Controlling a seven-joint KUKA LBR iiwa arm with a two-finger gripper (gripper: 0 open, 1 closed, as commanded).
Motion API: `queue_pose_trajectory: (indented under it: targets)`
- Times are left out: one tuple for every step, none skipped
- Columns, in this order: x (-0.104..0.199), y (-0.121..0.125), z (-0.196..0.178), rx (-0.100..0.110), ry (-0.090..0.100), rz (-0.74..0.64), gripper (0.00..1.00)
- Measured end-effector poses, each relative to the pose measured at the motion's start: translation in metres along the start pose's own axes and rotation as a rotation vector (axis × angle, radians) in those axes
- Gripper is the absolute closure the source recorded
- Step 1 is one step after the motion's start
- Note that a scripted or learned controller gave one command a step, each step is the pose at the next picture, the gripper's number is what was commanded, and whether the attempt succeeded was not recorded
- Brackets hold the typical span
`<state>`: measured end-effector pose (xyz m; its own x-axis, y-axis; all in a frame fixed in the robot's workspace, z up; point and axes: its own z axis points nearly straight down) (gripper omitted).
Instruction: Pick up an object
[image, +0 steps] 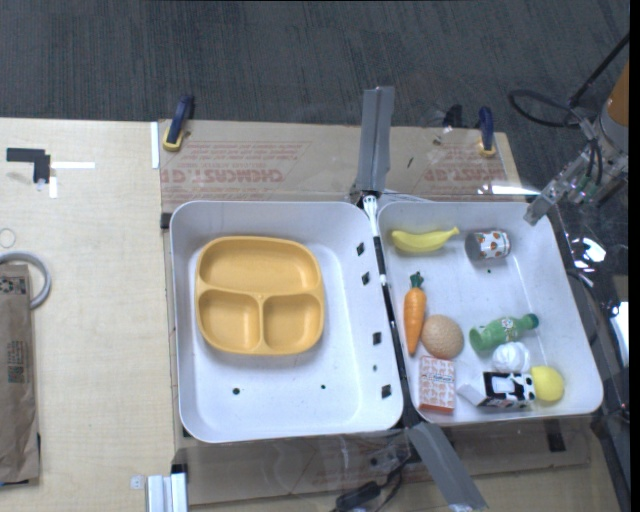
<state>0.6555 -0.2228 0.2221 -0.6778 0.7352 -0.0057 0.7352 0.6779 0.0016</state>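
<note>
A: Where is the hand?

B: Up at the far right, just past the right bin's back corner, clear of everything inside. I cannot tell how it is set; that part is a blur of metal.

A: And the things to pick?

B: All in the right bin. A banana and a small can lie along the back. A carrot lies by the left wall, a brown ball just beside it, a green bottle further right. A lemon sits in the front right corner.

A: The left bin?

B: It holds a yellow divided plate.
</note>
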Motion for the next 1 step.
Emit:
queue_pose_trajectory:
  targets:
    - [0.0227,-0.0229,0.0870,-0.001,0.003,-0.383,1.00]
